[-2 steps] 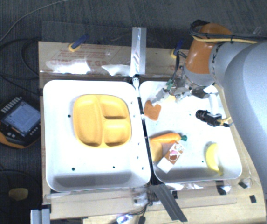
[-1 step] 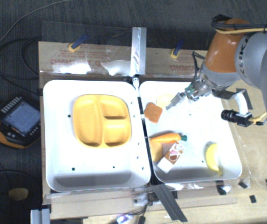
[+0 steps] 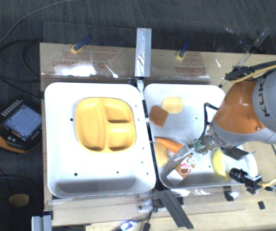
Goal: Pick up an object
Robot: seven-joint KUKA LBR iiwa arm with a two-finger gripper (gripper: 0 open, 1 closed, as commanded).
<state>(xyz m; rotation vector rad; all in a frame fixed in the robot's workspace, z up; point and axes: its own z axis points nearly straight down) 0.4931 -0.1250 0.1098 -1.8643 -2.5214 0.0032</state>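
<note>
The bench point(image 3: 46, 61) carries 2 shallow white bins side by side, with a narrow divider between them. The left bin point(image 3: 60, 172) holds 1 thing: a yellow compartment tray point(image 3: 105, 124) lying flat, nearer the bin's far edge than its near edge, with 1 long section on its left and 2 smaller ones on its right.

The right bin point(image 3: 195, 97) holds several small items. A pale yellow piece point(image 3: 172, 105) lies near the far edge, roughly midway across. Just beside it, toward the divider, sits a brown square piece point(image 3: 159, 116), tilted. An orange carrot point(image 3: 168, 144) lies at a slant close to the divider, about halfway down the bin. Below the carrot, near the bin's near edge, is a small packet with red and white print point(image 3: 186, 166), and next to it toward the divider a pale yellowish item point(image 3: 161, 157), too indistinct to name. A yellow lemon-like object point(image 3: 218, 162) rests near the near right corner, partly hidden by the arm.

The arm point(image 3: 243, 114) reaches over the bin's right side, and its gripper point(image 3: 191, 150) hangs low between the carrot's tip and the printed packet, very close to both. Whether the claw is spread or pressed together cannot be told from this view, and nothing is plainly seen pinched in it
</note>
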